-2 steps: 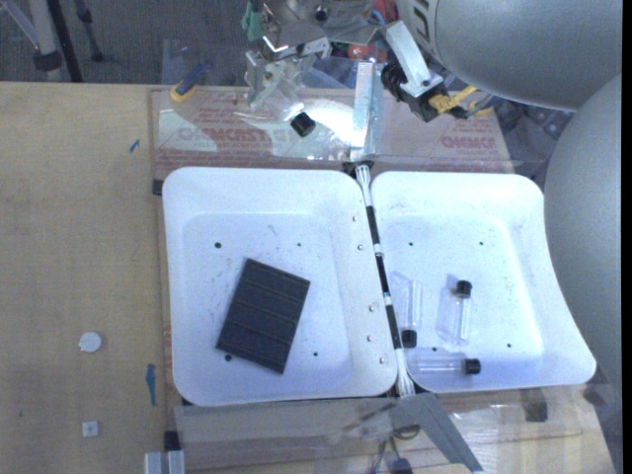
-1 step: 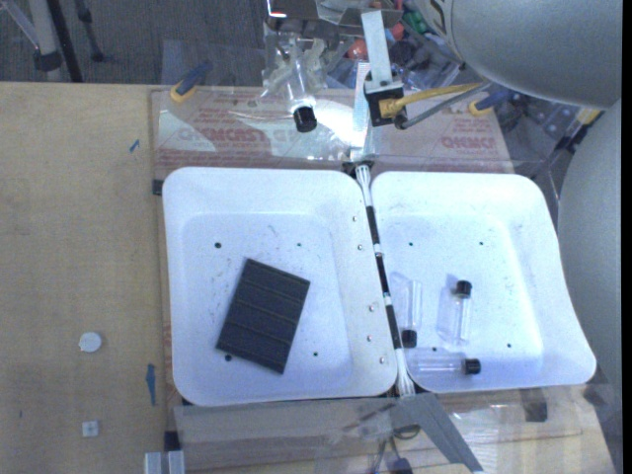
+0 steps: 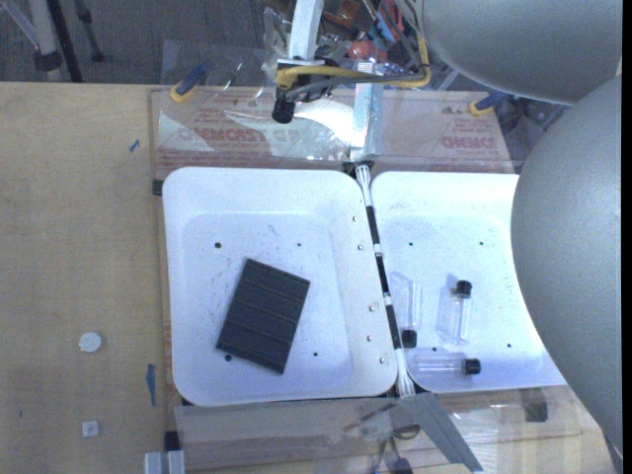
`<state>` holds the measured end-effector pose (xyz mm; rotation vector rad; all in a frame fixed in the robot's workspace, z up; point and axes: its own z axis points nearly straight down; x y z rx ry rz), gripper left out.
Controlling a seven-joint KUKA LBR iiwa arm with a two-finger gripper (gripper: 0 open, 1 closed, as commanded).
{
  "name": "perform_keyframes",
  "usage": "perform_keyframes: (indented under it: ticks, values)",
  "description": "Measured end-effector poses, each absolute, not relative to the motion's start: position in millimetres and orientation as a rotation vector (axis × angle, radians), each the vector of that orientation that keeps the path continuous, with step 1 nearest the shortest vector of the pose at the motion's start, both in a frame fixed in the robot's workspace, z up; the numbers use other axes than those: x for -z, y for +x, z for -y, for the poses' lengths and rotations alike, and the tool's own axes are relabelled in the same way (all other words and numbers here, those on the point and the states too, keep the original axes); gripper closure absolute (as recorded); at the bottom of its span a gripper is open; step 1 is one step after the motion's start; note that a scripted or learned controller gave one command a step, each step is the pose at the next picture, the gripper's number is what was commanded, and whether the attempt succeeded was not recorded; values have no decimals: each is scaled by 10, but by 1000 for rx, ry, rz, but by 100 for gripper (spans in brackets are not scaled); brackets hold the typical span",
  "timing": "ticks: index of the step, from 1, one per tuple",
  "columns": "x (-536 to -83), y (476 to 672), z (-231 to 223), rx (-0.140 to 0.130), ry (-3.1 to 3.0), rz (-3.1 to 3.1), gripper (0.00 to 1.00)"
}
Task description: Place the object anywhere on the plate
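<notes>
Nearest the camera, on the desk [image 3: 69, 215] left of the bins, lie a small white disc [image 3: 90, 342] and a strip of blue tape [image 3: 150, 383]. Just beyond them, the left bin [image 3: 197, 215] holds the plate [image 3: 264, 314], a dark ribbed slab that lies flat, turned at a slant, in the near half of the bin.

Three clear vials with black caps lie in the right bin [image 3: 444, 225], none of them on the plate. The near vial [image 3: 442, 365] lies crosswise by the bin's near wall, its cap to the right. Behind it, the left vial [image 3: 404, 306] lies close to the wall between the bins with its cap toward the camera. The right vial [image 3: 455, 314] lies beside it with its cap away from the camera.

The grey arm [image 3: 573, 225] covers the right side of that bin. Past the bins' far walls lies a clear sheet [image 3: 237, 131] with red lettering, and the gripper [image 3: 341, 38] hangs above it, well away from the vials and the plate. I cannot tell whether it is open or closed.
</notes>
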<state>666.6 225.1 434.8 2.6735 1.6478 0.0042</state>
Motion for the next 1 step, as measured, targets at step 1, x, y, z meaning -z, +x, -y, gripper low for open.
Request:
perform_keyframes:
  ticks: [1]
  values:
    - [-4350, 6671, -2237, -7, 3037, -808, 100]
